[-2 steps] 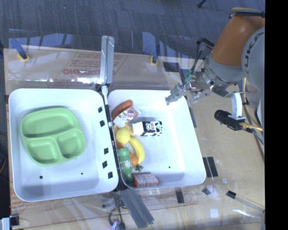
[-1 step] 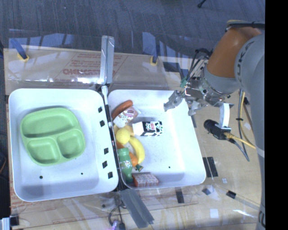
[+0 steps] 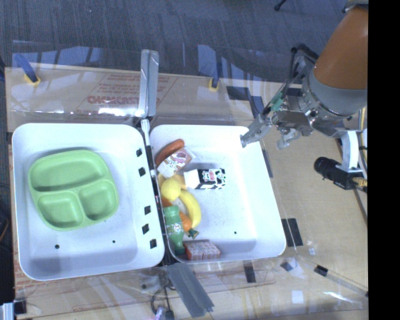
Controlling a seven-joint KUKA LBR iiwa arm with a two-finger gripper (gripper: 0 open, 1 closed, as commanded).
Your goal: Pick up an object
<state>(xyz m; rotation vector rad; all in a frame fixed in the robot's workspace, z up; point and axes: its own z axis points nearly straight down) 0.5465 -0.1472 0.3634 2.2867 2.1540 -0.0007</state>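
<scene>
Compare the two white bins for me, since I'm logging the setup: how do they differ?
The left bin holds one thing, a green divided tray lying flat; the right bin holds many small items, among them a banana and a cow-patterned carton, crowded against its left wall. The gripper hangs at the right bin's far right corner, away from the left bin. Both are shallow, white and rectangular.

A dark blue-grey carpet (image 3: 156, 25) with a fine ribbed weave covers the floor along the top of the camera view, and a black leg of some stand (image 3: 282, 5) pokes in at the upper edge. Below it lies the tan counter (image 3: 312, 206), its top sheeted in clear plastic (image 3: 75, 94) that catches pale glare from overhead light, with faint red printing showing through. Strips of dark tape (image 3: 292, 232) and blue tape (image 3: 25, 67) dot the counter.
</scene>
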